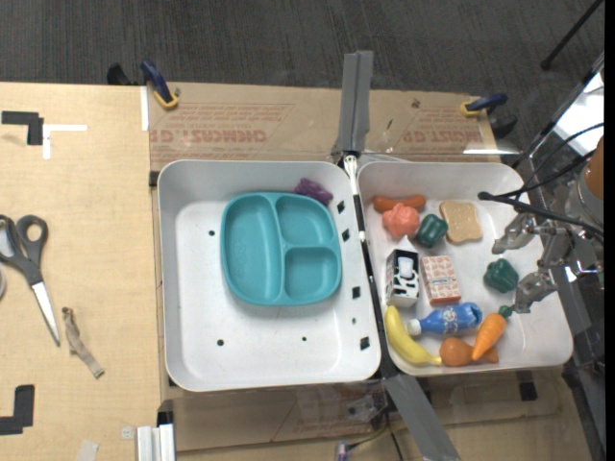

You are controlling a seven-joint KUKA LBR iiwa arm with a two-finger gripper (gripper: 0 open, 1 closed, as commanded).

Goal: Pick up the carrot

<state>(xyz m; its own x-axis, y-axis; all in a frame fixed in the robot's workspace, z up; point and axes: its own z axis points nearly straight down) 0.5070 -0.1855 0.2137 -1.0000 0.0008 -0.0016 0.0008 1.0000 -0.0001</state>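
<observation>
I see the carrot [489,334] lying in the right bin [538,351] near its front edge, beside the blue bottle [450,319]. My claw [528,260] hangs just above-right, fingers spread, holding nothing.

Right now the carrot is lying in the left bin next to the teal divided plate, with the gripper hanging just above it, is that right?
Not quite: the bin is wrong. The camera view shows the carrot in the right bin, near its front right corner, beside the blue bottle. The teal divided plate sits in the left bin. The gripper does hang just above the carrot.
</observation>
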